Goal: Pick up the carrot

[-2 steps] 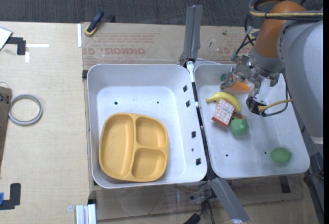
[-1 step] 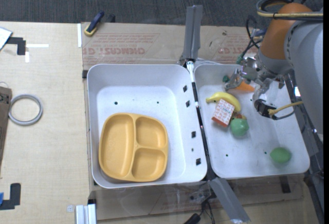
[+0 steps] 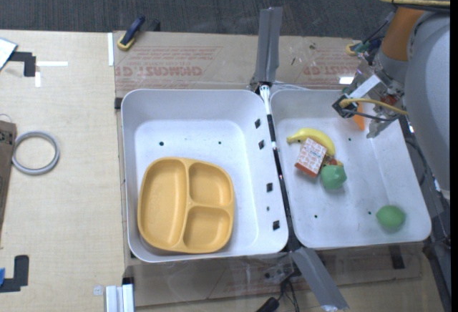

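Orange carrot (image 3: 360, 117) mostly hidden behind the claw (image 3: 361, 116), small sliver showing between its fingers, claw apparently closed around it

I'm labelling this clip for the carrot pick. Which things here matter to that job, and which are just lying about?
Part of the job:
- carrot, the orange piece at the gripper
- right bin

Lying about:
- banana
- small red and white box
- two green balls
- yellow divided plate in the left bin
- tape roll
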